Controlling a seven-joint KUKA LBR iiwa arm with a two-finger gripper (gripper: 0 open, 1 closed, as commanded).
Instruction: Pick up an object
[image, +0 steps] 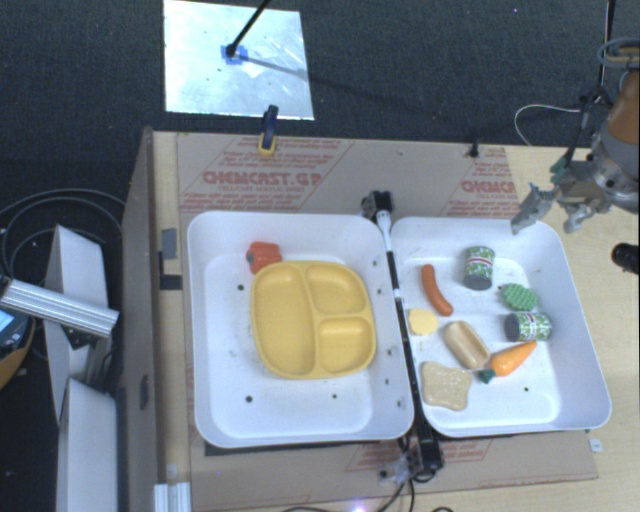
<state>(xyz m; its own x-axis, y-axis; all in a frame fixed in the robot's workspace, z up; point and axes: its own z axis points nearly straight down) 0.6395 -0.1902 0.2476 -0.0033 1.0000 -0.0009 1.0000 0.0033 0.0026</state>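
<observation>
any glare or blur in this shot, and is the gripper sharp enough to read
Camera view: strong glare on the shiny metal sheet at the top, washing out its surface; the two shallow white bins are evenly lit with soft shadows; the yellow divided plastic tray and toy foods look sharp; the two-finger gripper at the right is slightly soft, its fingers spread.

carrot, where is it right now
In the right bin, toward its near right part, the carrot lies between the bread roll and a small green can.

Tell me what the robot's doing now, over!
Gripper open, holding nothing, above the right bin's far corner. Toy food lies untouched in that bin; can nearest. Nothing in the way.
</observation>
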